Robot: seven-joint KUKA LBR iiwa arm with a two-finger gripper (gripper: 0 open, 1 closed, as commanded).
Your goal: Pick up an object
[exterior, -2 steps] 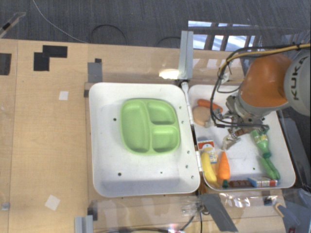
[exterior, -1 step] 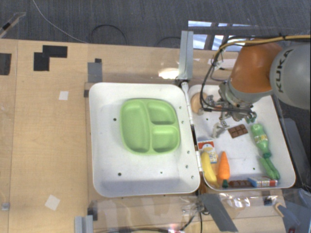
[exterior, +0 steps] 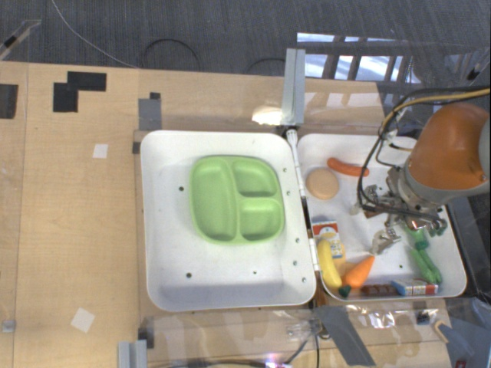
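The arm's orange band (exterior: 453,148) is blocking part of the right bin (exterior: 459,278), and a green thing (exterior: 424,261) beneath it is hard to identify. The hand (exterior: 386,238) is hanging over the bin floor, its grip impossible to judge. A carrot (exterior: 357,271) and a banana (exterior: 328,263) are lying near it. A green tray (exterior: 235,198) is sitting in the left bin (exterior: 165,274) on the wooden counter (exterior: 69,228).
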